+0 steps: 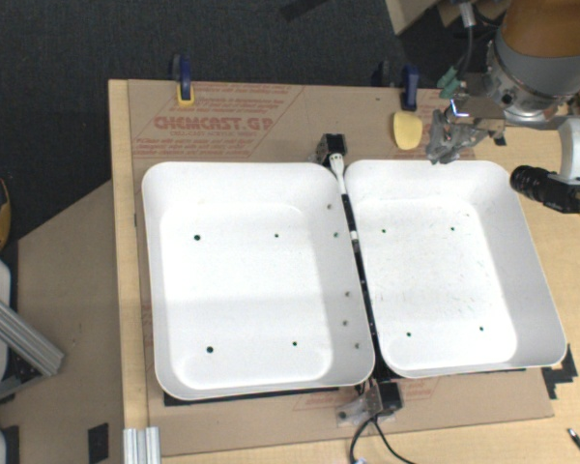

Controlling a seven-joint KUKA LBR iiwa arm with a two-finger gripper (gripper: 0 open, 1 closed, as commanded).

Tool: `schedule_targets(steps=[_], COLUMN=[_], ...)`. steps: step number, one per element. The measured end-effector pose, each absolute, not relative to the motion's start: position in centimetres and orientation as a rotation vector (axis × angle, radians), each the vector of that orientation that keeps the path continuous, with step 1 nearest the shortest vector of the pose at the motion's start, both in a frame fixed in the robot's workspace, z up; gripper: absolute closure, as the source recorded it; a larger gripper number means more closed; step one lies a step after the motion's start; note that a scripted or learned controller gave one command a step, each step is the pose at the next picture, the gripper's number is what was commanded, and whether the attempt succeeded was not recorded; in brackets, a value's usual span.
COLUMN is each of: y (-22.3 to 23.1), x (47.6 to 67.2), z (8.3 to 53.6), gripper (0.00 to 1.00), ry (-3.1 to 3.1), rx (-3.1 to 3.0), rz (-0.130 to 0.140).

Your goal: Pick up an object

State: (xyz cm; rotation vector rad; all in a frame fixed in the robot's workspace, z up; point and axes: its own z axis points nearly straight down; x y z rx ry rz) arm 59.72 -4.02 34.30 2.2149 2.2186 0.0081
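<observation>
Two shallow white bins, left and right, sit side by side on a brown board. Blue clamps grip the board's far edge at 11 o'clock and 1 o'clock.

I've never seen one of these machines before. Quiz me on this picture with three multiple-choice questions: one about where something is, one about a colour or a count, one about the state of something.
1. Where is the small pale yellow object?
A. inside the left bin
B. on the bench board beyond the right bin's far edge
C. inside the right bin

2. How many shallow white bins are on the bench?
A. one
B. two
C. four

3. Where does the arm's gripper stand?
A. above the right bin's far edge, near the yellow object
B. deep in the left bin
C. over the near corner of the right bin

Answers: 1 B, it lies on the brown board outside the right white bin. 2 B, the left white bin and the right sit side by side. 3 A, it hangs at that rim.
</observation>
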Motion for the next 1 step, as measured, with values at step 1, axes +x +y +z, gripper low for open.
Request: schedule_targets(steps=[1], y=[1.31], x=[64.59], z=[25.55], gripper=[1.0], ry=[2.232], rx=[2.22], rz=[-0.006])
